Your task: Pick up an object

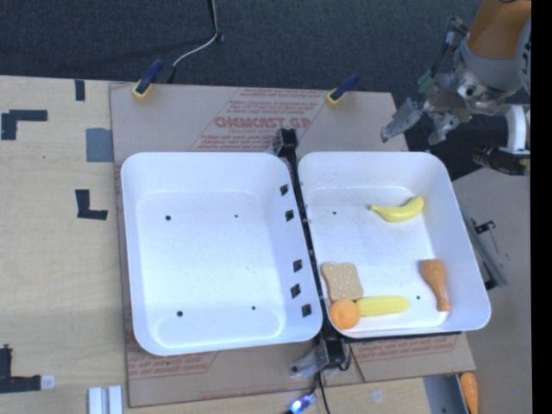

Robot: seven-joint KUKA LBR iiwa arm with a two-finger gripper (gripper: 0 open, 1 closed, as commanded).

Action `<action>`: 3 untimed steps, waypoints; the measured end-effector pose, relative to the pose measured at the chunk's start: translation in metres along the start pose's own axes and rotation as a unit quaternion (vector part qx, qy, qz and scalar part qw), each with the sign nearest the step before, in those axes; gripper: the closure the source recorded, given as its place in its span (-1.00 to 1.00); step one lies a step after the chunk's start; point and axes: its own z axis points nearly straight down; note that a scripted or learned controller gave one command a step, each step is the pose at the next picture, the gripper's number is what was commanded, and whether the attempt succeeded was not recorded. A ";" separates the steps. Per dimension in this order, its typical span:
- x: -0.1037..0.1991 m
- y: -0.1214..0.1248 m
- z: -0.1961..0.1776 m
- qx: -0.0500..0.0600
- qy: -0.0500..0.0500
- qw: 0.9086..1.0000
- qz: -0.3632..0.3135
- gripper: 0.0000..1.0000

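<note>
The right bin (431, 172) holds several toy foods. A yellow banana (398, 210) lies near its far side. A tan slice of bread (342, 279) sits at the near left, with an orange ball (344, 315) just in front of it. A yellow corn cob (382, 305) lies beside the ball, and an orange-brown drumstick (435, 283) rests near the right wall. My gripper (418, 122) hangs above the bench beyond the right bin's far right corner, fingers spread open with nothing between them.
The left bin (138, 231) stands beside the right one, joined along a black clip strip (296, 231). Both rest on a cardboard sheet (250, 119) held by two yellow-and-blue clamps. A black cable (203, 24) runs off the far edge.
</note>
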 end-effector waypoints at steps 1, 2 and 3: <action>-0.044 -0.005 0.085 0.011 0.002 1.000 0.001 -1.00; 0.022 -0.086 0.162 0.017 0.006 1.000 -0.001 -1.00; 0.023 -0.001 0.121 0.004 0.002 1.000 -0.002 -1.00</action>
